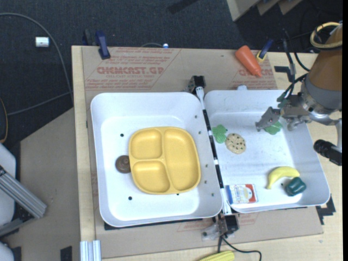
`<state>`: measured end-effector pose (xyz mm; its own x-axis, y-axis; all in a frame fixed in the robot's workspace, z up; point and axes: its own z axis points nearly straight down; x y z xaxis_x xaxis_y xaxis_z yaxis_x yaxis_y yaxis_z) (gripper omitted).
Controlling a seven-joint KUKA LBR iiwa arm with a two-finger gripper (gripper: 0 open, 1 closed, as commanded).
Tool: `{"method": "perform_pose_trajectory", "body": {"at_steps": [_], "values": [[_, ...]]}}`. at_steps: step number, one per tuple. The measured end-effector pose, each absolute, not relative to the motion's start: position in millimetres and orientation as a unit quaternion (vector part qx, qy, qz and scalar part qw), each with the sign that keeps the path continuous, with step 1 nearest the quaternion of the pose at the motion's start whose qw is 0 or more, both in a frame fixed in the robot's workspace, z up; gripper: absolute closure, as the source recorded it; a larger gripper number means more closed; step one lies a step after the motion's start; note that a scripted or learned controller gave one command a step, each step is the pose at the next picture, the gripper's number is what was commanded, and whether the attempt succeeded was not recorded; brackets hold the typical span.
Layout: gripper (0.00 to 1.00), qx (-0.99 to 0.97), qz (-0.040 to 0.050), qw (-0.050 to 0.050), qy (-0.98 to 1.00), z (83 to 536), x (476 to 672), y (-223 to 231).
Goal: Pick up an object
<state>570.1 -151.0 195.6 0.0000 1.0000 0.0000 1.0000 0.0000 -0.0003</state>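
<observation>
My gripper (280, 122) hangs low over the back of the right bin (255, 99), its two grey fingers standing apart. A small green piece (273, 128) lies at the left finger, partly hidden by it; I see no grip on it. Further left in this bin lie a green leaf-shaped toy (219, 133) and a speckled cookie (235, 143). Near the front right are a yellow banana (281, 175) and a dark teal object (296, 186). A small red and white packet (241, 193) lies at the front left corner.
The left bin (103, 113) holds a yellow divided plate (163, 160) with a brown round thing (123, 163) at its left side. An orange toy (249, 61) lies on the bench behind the right bin. A black clip (196, 83) sits where the bins meet.
</observation>
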Motion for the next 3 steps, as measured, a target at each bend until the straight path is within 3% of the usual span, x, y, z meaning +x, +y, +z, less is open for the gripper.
{"method": "perform_pose_trajectory", "body": {"at_steps": [1, 2, 3], "values": [[0.0, -0.706, -0.0012, 0.002, -0.708, 101, 623.1, -221], [0.0, -0.705, -0.0029, 0.003, -0.709, 85, 587.5, -219], [0.0, -0.706, -0.0014, 0.0, -0.708, 85, 641.0, -153]]}}
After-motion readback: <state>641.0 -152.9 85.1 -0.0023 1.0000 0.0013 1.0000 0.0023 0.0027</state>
